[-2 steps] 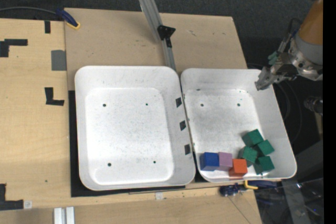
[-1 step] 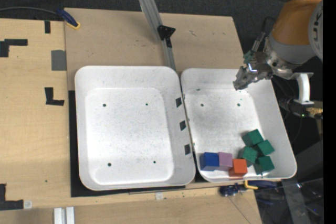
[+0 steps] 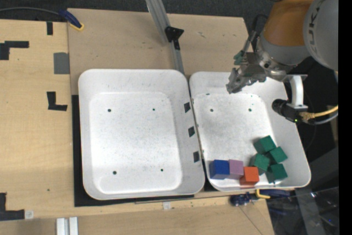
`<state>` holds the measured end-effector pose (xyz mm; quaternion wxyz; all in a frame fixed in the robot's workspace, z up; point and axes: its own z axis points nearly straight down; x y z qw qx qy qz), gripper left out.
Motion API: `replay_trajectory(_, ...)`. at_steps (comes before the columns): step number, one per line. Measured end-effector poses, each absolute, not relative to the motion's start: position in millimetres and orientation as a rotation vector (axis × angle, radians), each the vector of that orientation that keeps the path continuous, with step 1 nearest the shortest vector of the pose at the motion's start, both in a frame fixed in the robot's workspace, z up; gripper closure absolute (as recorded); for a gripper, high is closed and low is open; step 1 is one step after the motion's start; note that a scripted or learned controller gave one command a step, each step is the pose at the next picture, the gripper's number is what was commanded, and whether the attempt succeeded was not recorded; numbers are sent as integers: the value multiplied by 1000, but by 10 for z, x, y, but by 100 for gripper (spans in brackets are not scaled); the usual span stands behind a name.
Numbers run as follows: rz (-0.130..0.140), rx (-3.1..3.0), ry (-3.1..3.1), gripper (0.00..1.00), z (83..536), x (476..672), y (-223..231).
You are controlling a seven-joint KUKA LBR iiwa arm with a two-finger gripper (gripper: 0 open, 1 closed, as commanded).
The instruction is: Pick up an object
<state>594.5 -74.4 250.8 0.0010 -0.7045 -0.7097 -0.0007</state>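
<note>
My gripper (image 3: 235, 85) hangs over the far edge of the right bin (image 3: 231, 124), well away from the blocks. Nothing shows between its fingers. At the near end of that bin lie a blue block (image 3: 220, 168), a lilac block (image 3: 236, 167) and an orange block (image 3: 251, 174) in a row. Several green blocks (image 3: 269, 157) cluster just to their right, against the near right corner.
The left bin (image 3: 135, 129) sits beside the right one. A slanted metal rail (image 3: 157, 5) runs from the top of the view down to the gap between the bins. The grey and orange arm (image 3: 297, 14) fills the upper right.
</note>
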Motion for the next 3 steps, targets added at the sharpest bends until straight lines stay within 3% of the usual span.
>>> replay_trajectory(3,0,-2211,-2228,100,2453,6024,918)
